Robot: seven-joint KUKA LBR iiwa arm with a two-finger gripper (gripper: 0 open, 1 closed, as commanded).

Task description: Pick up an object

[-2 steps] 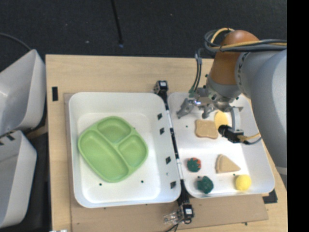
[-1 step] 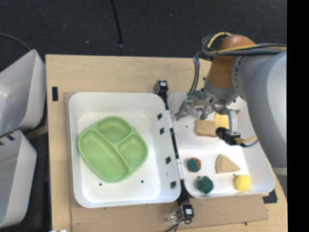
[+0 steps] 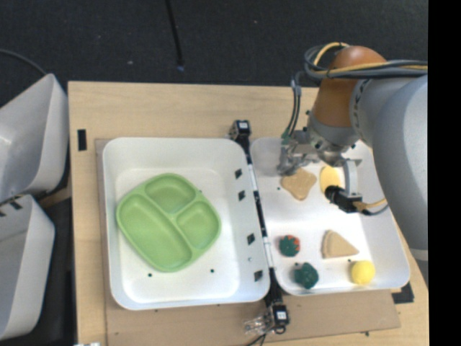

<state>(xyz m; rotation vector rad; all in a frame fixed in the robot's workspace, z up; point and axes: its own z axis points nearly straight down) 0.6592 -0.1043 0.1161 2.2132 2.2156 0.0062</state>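
Note:
My gripper [image 3: 294,161] hangs low over the far left part of the right bin [image 3: 382,258], its tips just above the far edge of a tan, toast-like piece [image 3: 299,185]. A yellow object [image 3: 330,176] lies right of that piece, partly behind the wrist. Nearer the front lie a red and green item [image 3: 289,246], a dark green item [image 3: 305,274], a tan wedge [image 3: 337,245] and a yellow ball [image 3: 362,271]. Nothing shows between the fingers.
The left bin [image 3: 115,157] holds a green divided plate [image 3: 168,220]. A ridge with black clips [image 3: 253,207] separates the two bins. The grey arm with its orange band [image 3: 346,85] covers the right bin's far right corner. White objects [image 3: 29,143] stand off the bench at the left.

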